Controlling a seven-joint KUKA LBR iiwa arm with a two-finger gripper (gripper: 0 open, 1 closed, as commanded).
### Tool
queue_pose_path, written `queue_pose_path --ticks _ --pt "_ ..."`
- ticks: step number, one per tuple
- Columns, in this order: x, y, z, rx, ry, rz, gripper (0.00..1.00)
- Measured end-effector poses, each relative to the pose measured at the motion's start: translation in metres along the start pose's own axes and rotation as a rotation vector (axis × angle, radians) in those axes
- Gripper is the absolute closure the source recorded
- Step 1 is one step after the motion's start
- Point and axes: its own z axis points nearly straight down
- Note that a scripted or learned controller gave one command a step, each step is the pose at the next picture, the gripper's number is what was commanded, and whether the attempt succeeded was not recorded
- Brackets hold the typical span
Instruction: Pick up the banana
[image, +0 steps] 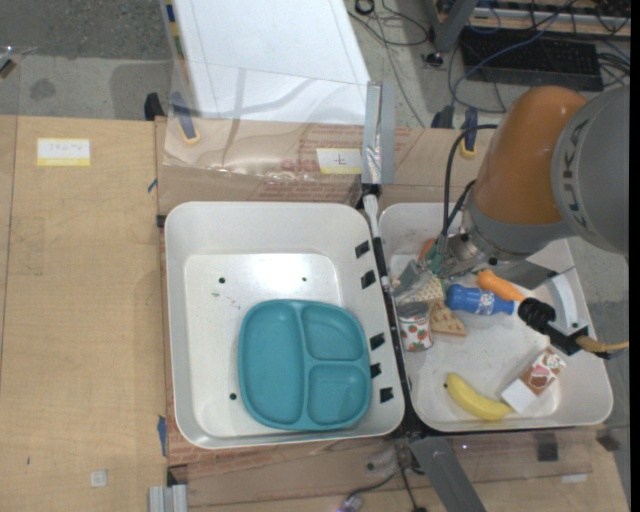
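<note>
near right bin's front edge | banana (476, 397): yellow, curved, lying flat | gripper (441, 262): state unclear

Overhead slanted view of both bins (185, 300)

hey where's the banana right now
The banana lies in the right bin, near its front edge, just left of a small carton.
</note>
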Motion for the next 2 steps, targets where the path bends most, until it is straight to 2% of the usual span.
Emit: queue_pose_path --ticks 1,2 --pt "0.018 -0.082 0.0 0.0 0.001 -0.201 0.0" --pt "-0.026 -0.105 0.027 0.001 0.002 -0.069 0.0"
